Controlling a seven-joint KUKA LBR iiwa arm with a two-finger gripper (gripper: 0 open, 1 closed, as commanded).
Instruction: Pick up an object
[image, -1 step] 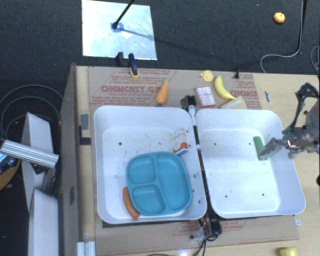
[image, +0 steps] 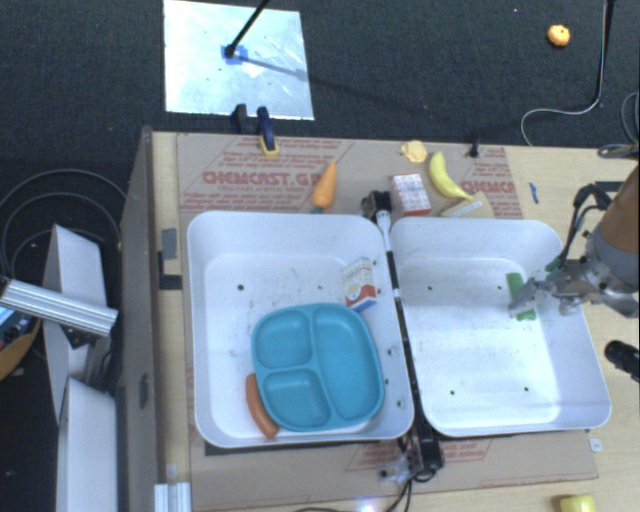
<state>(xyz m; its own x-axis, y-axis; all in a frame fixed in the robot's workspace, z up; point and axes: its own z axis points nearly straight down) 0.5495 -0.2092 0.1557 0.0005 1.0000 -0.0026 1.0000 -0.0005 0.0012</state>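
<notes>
Green, small and blocky: a green plastic block (image: 517, 297) at the right bin's (image: 480, 400) right side, touching the tip of the grey two-finger gripper (image: 533, 293); whether pinched between the fingers or just beside them, cannot tell. Reaching in from the right edge: grey arm (image: 612, 262), low over that bin. In the left bin (image: 225, 300): a turquoise sectioned plastic tray (image: 316, 366), an orange sausage-shaped toy (image: 260, 405) along its lower left edge, a small white carton with red and blue print (image: 360, 283) at its upper right. Behind the bins on the table (image: 240, 170): an orange toy carrot (image: 323, 186), a yellow toy banana (image: 443, 177), a small pink box (image: 410, 194).
</notes>
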